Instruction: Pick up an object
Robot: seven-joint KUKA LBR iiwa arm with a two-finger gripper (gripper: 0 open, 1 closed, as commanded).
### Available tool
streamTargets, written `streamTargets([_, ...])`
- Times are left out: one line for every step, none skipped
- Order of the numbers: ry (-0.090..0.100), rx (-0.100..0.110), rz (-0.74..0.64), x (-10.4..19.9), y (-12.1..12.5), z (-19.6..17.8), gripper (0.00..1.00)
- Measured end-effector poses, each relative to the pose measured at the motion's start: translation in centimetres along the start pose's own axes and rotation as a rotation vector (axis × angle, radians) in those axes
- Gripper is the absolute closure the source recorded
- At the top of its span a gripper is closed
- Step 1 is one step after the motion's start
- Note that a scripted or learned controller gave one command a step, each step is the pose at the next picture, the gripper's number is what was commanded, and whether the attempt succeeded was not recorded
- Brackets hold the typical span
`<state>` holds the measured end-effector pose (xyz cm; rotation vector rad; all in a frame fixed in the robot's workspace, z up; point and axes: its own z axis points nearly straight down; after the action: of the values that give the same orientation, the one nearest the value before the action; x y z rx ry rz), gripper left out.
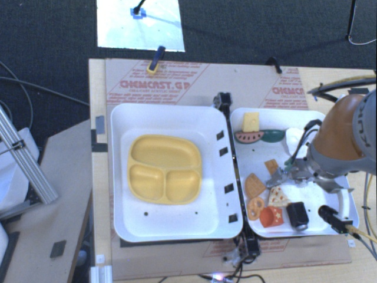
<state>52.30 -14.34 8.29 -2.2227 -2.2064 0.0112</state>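
Spanning the bench, two white bins sit side by side: the left bin (121, 175) bears a yellow tray (165, 168), the right bin (306, 229) scattered toy food, likely picking stock. The gripper (281, 175) hangs low among the pieces by a cheese wedge (277, 197); I cannot tell its state.
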Motion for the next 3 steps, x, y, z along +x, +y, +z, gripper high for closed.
streamTargets([-0.005,-0.015,-0.012,5.7,0.5,-0.2,0.00])
streamTargets([-0.004,-0.015,-0.007,5.4,0.5,-0.2,0.00])
streamTargets([0.018,-0.006,-0.019,12.1,-1.3,-5.2,0.00])
